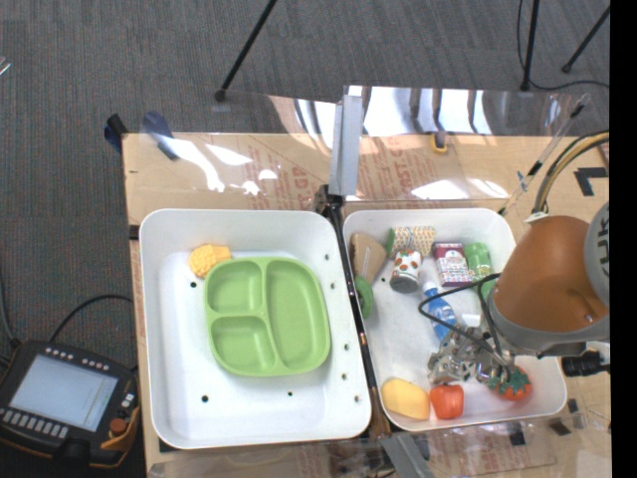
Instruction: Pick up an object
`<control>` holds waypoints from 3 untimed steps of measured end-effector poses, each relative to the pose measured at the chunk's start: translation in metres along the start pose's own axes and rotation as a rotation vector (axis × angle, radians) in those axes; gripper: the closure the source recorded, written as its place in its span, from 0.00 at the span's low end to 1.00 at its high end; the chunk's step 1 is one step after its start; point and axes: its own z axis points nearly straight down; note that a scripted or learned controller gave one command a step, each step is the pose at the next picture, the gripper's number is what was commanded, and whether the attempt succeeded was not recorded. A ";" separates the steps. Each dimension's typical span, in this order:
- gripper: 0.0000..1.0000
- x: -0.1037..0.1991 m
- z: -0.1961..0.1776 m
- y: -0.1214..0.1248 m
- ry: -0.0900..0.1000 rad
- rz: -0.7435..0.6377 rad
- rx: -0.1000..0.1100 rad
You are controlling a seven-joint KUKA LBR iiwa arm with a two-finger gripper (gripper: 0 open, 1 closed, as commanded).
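My gripper (466, 360) is low in the right bin (498, 222), near its front right corner, under the orange wrist band (545, 277). Right beside it lie a red tomato (448, 400), a yellow fruit (405, 398) and a red-orange fruit with a green top (514, 384). A blue-and-white bottle (439, 305) lies just behind the gripper. Nothing can be seen held in the gripper. The arm hides the bin's right side.
Further back in the right bin are a maroon box (451, 263), a green item (480, 259), a small cup (405, 271) and a tan piece (368, 255). The left bin (169, 366) holds a green divided plate (267, 315) and a yellow corn piece (207, 259).
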 end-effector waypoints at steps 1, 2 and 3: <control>1.00 -0.050 -0.003 0.020 -0.001 0.388 0.001; 0.00 -0.050 -0.003 0.021 -0.001 0.387 0.001; 0.00 -0.095 -0.001 0.095 -0.003 0.522 0.001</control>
